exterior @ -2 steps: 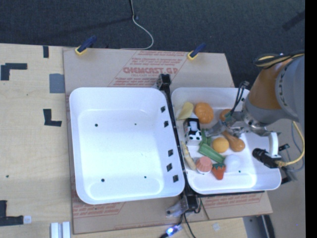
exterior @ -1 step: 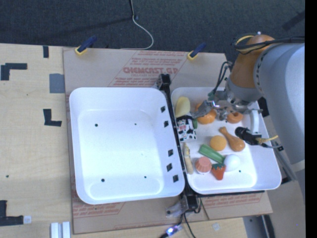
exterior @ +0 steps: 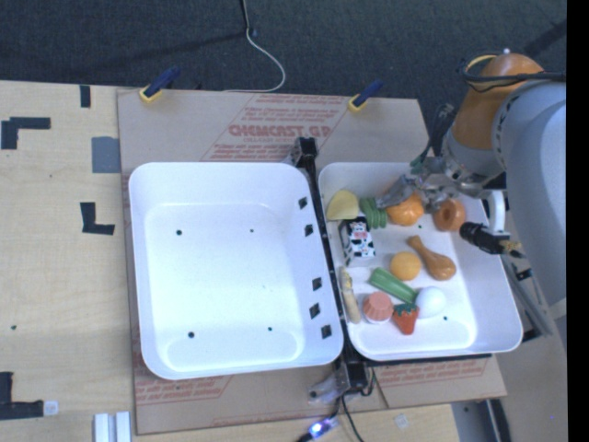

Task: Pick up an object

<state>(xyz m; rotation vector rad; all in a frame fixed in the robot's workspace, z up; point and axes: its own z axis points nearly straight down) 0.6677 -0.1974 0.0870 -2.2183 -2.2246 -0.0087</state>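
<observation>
All the toy food sits in the right bin (exterior: 497, 334), so the arm works there. Nearest are a strawberry (exterior: 406, 319) and a white egg (exterior: 430, 299). At the far side, the gripper (exterior: 416, 191) hangs over an orange ball (exterior: 406, 214). I cannot tell how its fingers stand.

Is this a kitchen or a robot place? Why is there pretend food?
Most likely a robot testing lab, not a kitchen. A grey and orange robot arm reaches over two white bins clamped to a cardboard sheet on a bench, and the right bin holds small toy foods, like a toy drumstick.
</observation>
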